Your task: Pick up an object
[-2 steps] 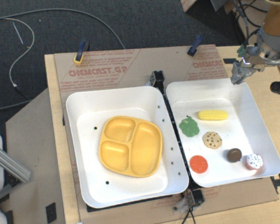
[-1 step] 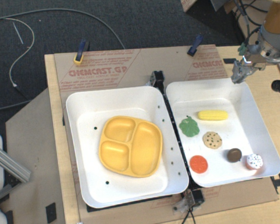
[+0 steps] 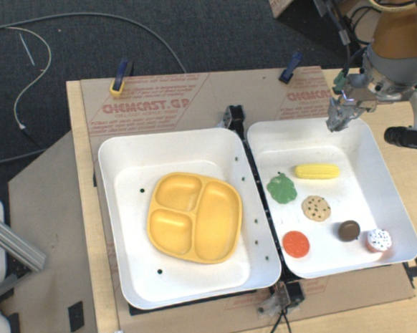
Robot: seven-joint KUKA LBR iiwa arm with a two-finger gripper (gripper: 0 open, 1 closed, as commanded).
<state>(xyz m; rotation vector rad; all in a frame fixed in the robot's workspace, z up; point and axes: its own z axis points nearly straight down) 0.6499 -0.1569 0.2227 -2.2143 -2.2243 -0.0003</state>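
Yellow tray [image 3: 195, 217], yellow corn [image 3: 317, 171], speckled tan cookie [image 3: 316, 208], orange-red disc [image 3: 296, 244].

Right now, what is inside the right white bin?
The right white bin holds a yellow corn cob, green pepper, speckled cookie, orange-red disc, brown ball and a white spotted piece. Nothing appears stacked; anything beneath them is covered.
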